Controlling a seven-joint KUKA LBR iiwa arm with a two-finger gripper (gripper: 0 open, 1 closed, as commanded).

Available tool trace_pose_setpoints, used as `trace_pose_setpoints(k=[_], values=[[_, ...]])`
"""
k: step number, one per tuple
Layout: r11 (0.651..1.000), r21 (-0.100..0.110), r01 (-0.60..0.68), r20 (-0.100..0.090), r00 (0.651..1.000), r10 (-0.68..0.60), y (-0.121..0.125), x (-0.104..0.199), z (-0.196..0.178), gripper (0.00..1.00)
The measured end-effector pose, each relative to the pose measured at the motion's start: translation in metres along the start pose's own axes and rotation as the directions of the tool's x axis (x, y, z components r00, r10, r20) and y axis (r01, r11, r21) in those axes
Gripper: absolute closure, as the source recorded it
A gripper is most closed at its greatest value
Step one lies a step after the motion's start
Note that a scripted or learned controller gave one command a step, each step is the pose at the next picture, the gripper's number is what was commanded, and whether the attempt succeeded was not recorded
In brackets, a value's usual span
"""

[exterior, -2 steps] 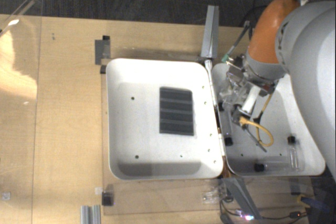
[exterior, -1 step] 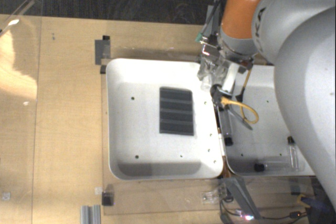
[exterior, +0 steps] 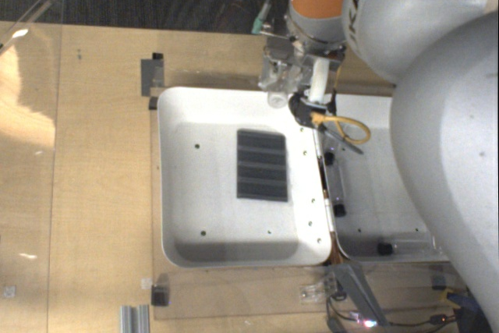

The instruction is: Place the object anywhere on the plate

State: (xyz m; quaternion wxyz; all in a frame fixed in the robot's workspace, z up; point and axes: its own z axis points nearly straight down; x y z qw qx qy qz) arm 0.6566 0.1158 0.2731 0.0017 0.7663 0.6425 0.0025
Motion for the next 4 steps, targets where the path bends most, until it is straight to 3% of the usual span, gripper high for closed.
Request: trace_pose_setpoints(k=[1,2,4], values=[[1.000,0.005,0.003,0.000,1.000,-0.003,-0.003,0.085,0.063,1.00],[0.798,0.005,-0.602,0.000,0.798,0.602,-0.031,0.116,0.100,1.00],[0.795,0.008,-0.606,-0.008,0.795,0.606,-0.028,0.115,0.077,1.00]])
